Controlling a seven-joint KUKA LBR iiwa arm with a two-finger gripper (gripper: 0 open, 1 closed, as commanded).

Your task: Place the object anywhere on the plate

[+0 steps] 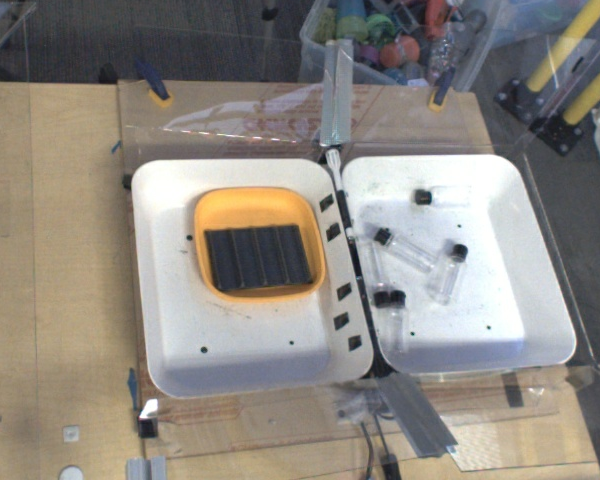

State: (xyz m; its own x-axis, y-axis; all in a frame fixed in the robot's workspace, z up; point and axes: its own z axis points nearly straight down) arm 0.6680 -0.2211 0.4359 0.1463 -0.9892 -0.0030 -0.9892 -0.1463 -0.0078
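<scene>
— Plate first: where does it sit?

— The orange plate (250,200) lies in the left bin (170,308), toward that bin's back edge and a little nearer its right wall than its left.

— And the object?

— A dark ribbed block (258,257) lies flat on the plate (five ridges or so, running front to back). It covers the plate's middle and front, and its long side runs along the plate's front rim. All of it is inside the rim.

— What about the gripper, open or closed?

— I cannot tell the gripper's state from this view.

— Anything in the right bin (510,308)?

— Small clear vials with black caps, all on their sides in the bin's left half. One vial (400,248) lies slanted near the middle, another vial (446,273) is just beside it toward the right, and a third vial (391,306) lies close to the left wall near the front. A lone black cap (423,197) lies nearer the back edge, apart from them.

— And around the bins?

— Both stand side by side on the wooden table (50,268). Past the table's back edge is a clear tub (400,18) of coloured toys.
</scene>
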